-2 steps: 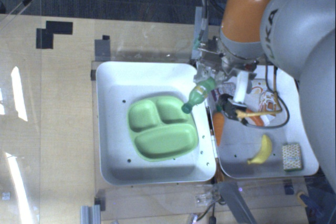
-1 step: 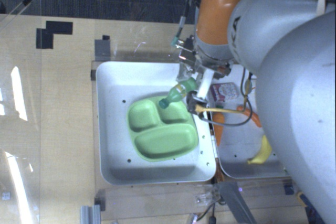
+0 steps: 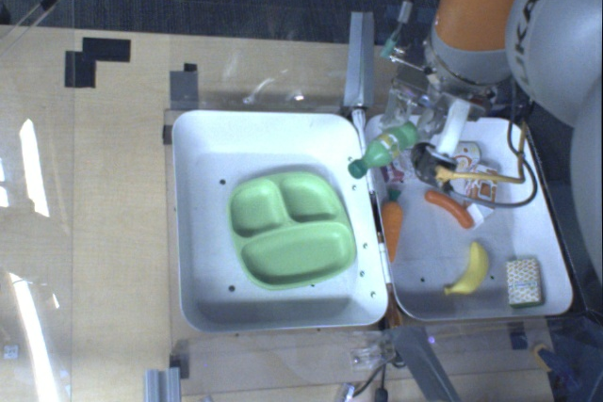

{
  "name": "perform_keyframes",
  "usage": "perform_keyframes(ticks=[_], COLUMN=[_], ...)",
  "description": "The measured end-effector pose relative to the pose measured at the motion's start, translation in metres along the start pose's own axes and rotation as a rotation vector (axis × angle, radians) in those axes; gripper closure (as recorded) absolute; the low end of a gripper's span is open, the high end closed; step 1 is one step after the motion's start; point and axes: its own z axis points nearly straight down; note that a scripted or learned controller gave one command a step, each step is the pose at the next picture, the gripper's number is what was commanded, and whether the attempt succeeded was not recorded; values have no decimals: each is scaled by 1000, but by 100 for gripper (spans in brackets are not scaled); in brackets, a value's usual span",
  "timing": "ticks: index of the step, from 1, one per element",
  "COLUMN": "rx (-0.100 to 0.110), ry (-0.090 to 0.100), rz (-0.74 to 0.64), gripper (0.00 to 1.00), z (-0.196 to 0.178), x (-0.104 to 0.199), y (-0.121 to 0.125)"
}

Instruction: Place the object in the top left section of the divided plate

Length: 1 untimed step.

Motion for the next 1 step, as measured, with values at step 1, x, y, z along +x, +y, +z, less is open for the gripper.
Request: perform_keyframes(ticks=[1], rx=[6], ry=[-1], rz=[-164], gripper=[100], z=[128], x=[13], y=[-20])
